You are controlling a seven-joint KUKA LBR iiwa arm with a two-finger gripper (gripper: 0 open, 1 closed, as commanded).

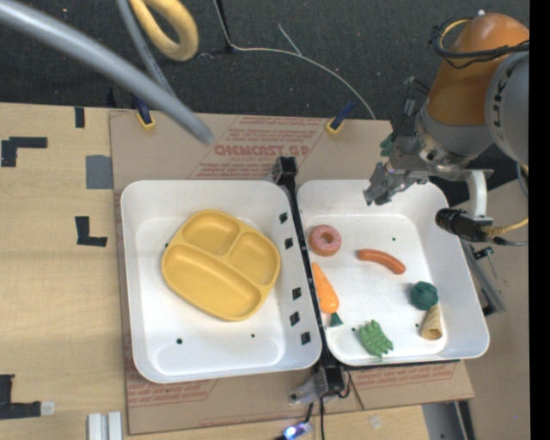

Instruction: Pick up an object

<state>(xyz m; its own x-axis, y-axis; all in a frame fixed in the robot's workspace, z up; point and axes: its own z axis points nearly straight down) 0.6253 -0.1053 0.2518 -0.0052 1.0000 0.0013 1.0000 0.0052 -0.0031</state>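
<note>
My gripper hangs over the far edge of the right bin, above and to the right of the pink donut. Nothing shows between its fingers. In the right bin lie the donut, a red-orange sausage, an orange carrot, a dark green round object, a leafy green vegetable and a tan cone. A yellow divided plate lies in the left bin.
A black divider with clips runs between the two bins. A grey tube and a yellow loop cross the upper left. Cables trail on the arm's right side.
</note>
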